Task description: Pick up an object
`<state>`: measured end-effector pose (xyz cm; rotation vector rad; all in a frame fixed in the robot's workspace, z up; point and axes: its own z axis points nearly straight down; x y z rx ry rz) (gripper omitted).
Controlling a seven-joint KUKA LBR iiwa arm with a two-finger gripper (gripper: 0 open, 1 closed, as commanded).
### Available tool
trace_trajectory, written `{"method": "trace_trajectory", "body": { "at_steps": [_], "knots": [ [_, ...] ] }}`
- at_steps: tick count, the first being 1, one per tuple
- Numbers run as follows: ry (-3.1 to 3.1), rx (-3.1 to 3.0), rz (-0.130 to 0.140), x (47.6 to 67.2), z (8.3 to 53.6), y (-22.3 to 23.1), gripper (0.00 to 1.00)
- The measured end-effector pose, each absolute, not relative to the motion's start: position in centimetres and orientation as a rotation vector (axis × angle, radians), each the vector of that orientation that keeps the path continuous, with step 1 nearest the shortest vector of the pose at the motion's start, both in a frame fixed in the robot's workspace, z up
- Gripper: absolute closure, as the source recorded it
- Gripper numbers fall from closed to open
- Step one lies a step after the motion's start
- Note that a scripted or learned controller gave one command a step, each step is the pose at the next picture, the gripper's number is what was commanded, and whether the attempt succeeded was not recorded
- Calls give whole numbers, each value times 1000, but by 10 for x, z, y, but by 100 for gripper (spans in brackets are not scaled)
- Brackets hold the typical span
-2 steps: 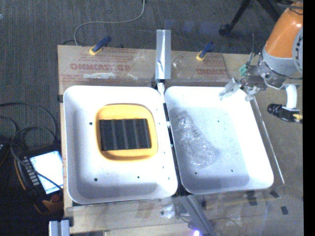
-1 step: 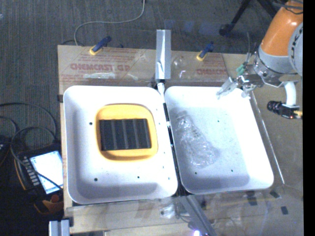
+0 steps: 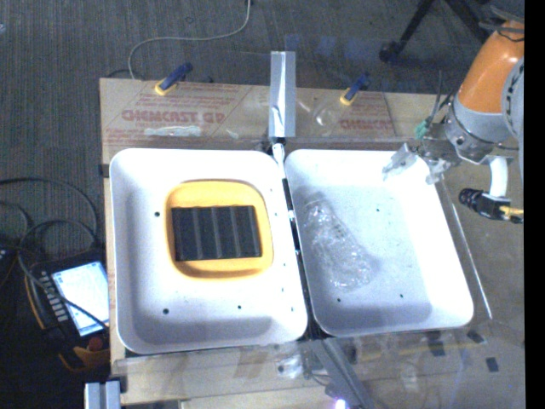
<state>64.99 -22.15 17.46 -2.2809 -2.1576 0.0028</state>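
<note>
Camera view, gripper [image 3: 415,162] above right bin [image 3: 443,228]

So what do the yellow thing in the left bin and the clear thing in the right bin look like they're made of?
The yellow tray looks like matte moulded plastic with rounded edges; its dark ribbed insert could be rubber or plastic. The clear object looks like thin crinkled transparent plastic, perhaps a bottle or wrapper: the white bin shows through it and it catches glints.

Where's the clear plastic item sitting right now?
The clear plastic item lies in the right bin, toward its left-centre, near the divide from the left bin holding the yellow tray. The pincer is over the right bin's far right corner.
</note>
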Motion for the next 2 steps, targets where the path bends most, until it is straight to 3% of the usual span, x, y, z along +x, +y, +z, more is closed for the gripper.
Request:
{"method": "trace_trajectory", "body": {
  "at_steps": [1,2],
  "knots": [
    [-2066,-2369,2,661,230,-221,0],
    [-2066,-2363,1,586,103,-121,0]
  ]
}}
